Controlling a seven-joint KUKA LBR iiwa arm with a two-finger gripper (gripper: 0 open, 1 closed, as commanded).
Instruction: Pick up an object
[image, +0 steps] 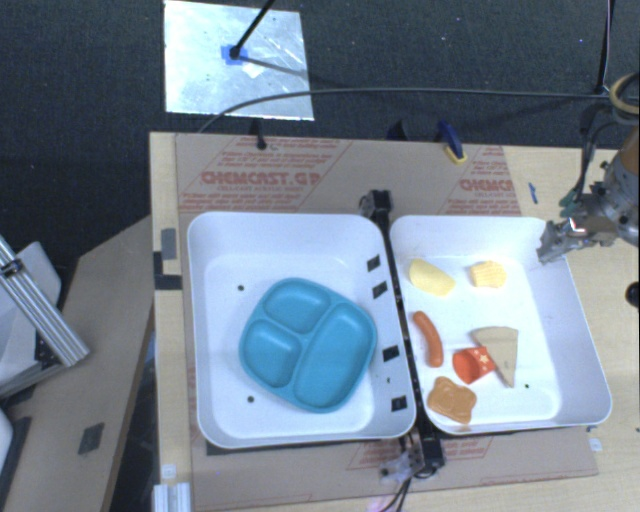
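Arm at right edge, tool (556, 243) over right bin's (575, 330) far rim

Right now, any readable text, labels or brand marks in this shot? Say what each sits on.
"CHEMCAST GP": red print on the brown sheet under the bins, behind the left bin.
The same red print repeats behind the right bin and along the sheet's front edge, cut off and too blurred to read.
The blue plate and the toy food carry no text.
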